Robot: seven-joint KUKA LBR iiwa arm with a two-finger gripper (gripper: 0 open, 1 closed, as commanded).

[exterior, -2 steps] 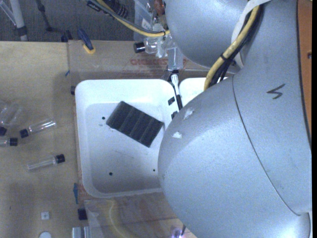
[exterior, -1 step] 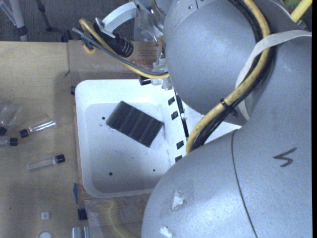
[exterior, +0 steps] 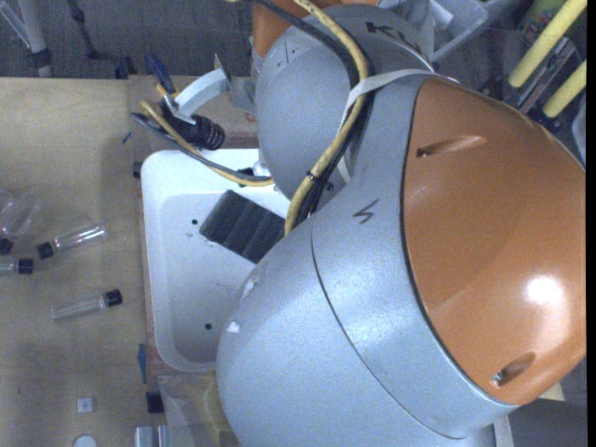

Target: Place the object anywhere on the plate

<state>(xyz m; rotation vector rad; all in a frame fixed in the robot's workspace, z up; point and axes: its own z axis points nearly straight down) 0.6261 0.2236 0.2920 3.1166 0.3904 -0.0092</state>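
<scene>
The big grey and orange arm covers most of the view, so I cannot tell what the gripper is doing. I cannot tell where the object or the plate is. A white bin peeks out on the arm's left, with a dark flat thing lying inside. Small clear tubes lie on the bench nearby.

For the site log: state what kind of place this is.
Probably a robotics lab bench: a large grey and orange arm over a white bin, small clear vials on the wooden bench.
</scene>
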